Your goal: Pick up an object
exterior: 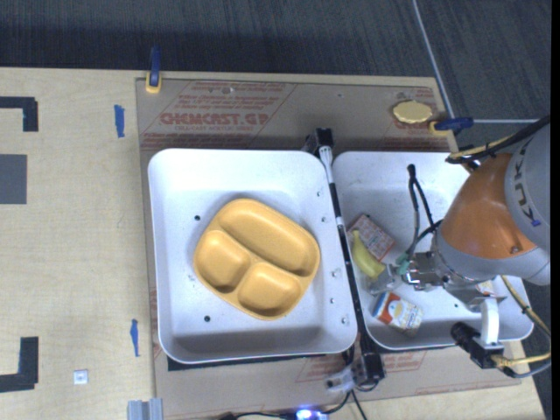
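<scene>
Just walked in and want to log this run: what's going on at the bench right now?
A grey and orange arm reaches in from the right over the right bin, its gripper down among a small clutter there: a yellow banana-like item, a small printed packet and a white and orange carton. Nothing is visibly held. The left bin holds a yellow sectioned tray, untouched.

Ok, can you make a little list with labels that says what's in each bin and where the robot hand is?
left bin: yellow tray with three hollows
right bin: banana, red packet, white and orange carton
arm: over right bin
gripper: low, beside the banana
held: nothing seen
</scene>
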### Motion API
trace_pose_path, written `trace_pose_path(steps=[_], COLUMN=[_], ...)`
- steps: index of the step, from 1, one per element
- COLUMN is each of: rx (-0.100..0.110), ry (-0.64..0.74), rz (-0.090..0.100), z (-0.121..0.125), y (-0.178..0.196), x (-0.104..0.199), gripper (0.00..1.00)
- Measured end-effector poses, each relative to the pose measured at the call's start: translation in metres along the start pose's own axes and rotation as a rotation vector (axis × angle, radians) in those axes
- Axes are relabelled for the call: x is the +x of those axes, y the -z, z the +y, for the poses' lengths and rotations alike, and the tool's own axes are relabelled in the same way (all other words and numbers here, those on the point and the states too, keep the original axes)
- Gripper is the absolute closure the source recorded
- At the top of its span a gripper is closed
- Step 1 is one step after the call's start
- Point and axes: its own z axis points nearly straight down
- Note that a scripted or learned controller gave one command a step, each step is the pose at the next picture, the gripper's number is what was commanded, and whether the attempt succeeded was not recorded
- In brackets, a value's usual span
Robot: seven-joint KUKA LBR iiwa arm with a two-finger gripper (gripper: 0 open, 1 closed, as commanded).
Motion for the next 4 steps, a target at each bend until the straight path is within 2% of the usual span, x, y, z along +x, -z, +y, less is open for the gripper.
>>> trace_pose_path(steps=[4], rx=[0.0], ry=[0.0], rz=[0.0], z=[0.0], y=[0.0], x=[0.0004], gripper=[0.0])
